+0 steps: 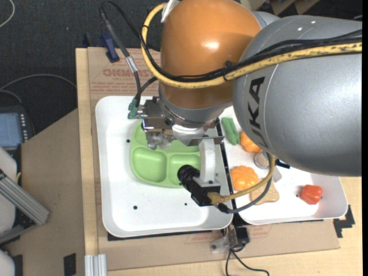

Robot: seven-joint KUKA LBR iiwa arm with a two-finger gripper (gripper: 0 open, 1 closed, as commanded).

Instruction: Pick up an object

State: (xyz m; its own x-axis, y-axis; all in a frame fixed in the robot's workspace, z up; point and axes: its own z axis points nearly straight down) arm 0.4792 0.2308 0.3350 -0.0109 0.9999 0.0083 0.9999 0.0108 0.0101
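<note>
A light green divided tray lies in the left white bin. My gripper hangs directly over the tray's back part, under the arm's orange band, and its body hides what lies beneath it. In the right bin are a red pepper-like toy, an orange rounded toy, another orange piece, a green stick-shaped toy and a flat tan piece.
The big grey arm covers most of the right bin's back half. A yellow cable loops from the wrist down over the rim between the bins. Brown cardboard underlies both bins; dark floor lies to the left.
</note>
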